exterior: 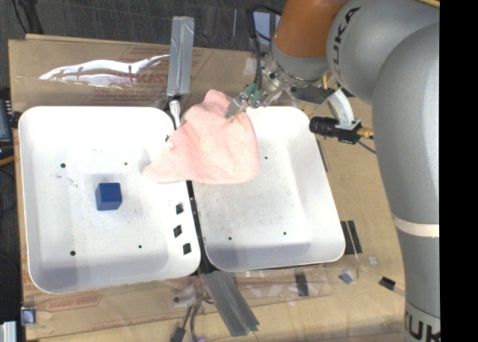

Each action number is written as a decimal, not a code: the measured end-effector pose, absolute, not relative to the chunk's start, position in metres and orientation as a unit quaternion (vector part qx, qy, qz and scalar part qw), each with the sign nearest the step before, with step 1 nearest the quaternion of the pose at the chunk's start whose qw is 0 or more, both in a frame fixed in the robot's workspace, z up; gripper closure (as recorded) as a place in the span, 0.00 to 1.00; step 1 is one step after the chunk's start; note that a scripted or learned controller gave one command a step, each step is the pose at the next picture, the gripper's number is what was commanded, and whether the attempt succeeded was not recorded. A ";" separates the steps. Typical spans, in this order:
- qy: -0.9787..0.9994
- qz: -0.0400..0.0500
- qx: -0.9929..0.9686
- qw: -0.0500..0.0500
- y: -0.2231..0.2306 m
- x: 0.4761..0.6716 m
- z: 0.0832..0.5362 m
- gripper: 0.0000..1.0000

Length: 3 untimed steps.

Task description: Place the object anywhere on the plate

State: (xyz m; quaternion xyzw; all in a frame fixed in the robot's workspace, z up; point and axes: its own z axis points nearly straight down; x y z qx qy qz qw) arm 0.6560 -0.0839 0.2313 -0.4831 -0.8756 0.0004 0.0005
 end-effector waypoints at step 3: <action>-1.000 0.000 0.003 -0.001 0.071 0.613 0.234 1.00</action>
